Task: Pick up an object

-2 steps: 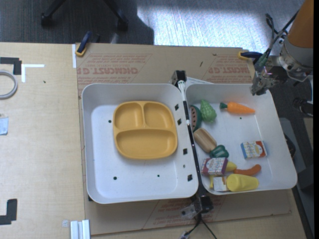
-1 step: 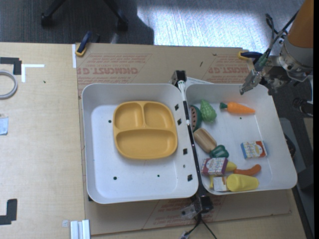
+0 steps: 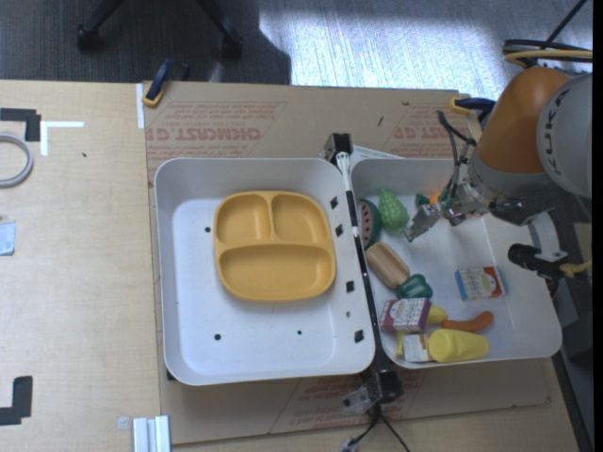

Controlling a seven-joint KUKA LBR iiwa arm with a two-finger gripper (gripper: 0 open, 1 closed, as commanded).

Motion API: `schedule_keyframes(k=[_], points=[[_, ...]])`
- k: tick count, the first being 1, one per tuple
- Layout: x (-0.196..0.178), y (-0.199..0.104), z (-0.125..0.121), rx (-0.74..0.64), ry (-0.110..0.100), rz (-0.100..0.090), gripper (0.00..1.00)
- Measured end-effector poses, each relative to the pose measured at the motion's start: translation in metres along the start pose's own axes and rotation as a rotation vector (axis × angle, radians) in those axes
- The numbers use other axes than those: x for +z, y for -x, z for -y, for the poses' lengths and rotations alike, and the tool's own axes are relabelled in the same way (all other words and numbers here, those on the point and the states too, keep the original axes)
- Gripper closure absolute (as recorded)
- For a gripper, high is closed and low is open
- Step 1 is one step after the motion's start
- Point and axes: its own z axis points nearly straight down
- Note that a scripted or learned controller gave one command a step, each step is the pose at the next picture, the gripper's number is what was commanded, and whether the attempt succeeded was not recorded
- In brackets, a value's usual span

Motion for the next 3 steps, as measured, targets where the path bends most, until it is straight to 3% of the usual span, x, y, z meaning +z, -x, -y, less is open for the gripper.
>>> schedule_keyframes(k=[1,2,3], points=[[0.011,-0.018,-0.045,-0.006,-0.04,-0.01,0.0],[0.002,-0.017,-0.045,-0.008,-0.032,-0.003,1.0],[-0.091,-0.081,-0.045,-0.102,0.001,0.001,1.0]])
